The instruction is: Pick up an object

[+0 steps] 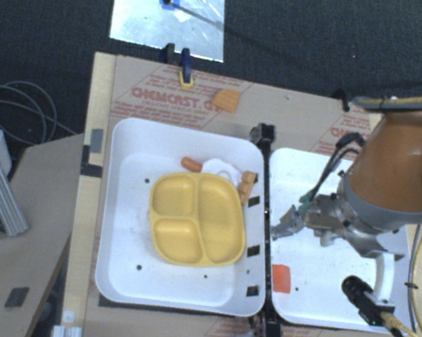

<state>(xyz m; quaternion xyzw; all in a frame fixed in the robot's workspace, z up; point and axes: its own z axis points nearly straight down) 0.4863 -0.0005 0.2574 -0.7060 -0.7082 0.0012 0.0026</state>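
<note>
I see the gripper (pixel 288 222) above the right bin (pixel 316 303), just above the orange block (pixel 280 277); I can't tell its grip.

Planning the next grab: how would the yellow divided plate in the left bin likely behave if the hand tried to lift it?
The yellow divided plate looks like stiff moulded plastic, so it probably keeps its shape. It is broad and shallow, so likely light but awkward for two fingers; a rim grasp might let it tilt. Its smooth surface may be slippery.

We see dark carpeted floor (pixel 336 33), a shiny square metal sheet (pixel 172 5), and a tan side table (pixel 28 222).
</note>
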